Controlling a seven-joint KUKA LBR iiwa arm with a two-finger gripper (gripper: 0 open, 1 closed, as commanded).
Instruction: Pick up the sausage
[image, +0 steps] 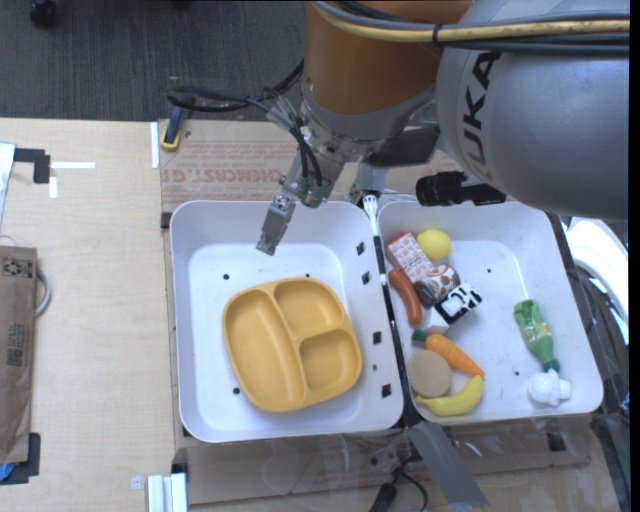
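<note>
Over the left bin (190, 330), near its back edge, hangs the gripper (272, 226), above bare white floor and just behind the yellow plate (292, 343). Open or closed: cannot tell from this angle. Nothing seen held.

In the right bin (575, 300), close by the left wall, lies the sausage (404, 295), slanted, its far end touching the red packet (410, 254), its near end just beside the carrot (450, 352). To its right, very near, sits a black-and-white block (459, 301).

Judged step: still the approach, with the grasp not begun and the gripper well apart from the target.

To do it well:
- Cross the divider between the bins high enough to clear both rims.
- Come down over the middle of the sausage, away from packet and carrot.
- Set the grip across the short width, turned to match the slant.
- Mind the narrow room on the wall side; likely risk of catching the rim or nudging the block.
- Close only once low enough to get around the rounded body, since slipping off the top seems likely.
- Lift straight up.
</note>
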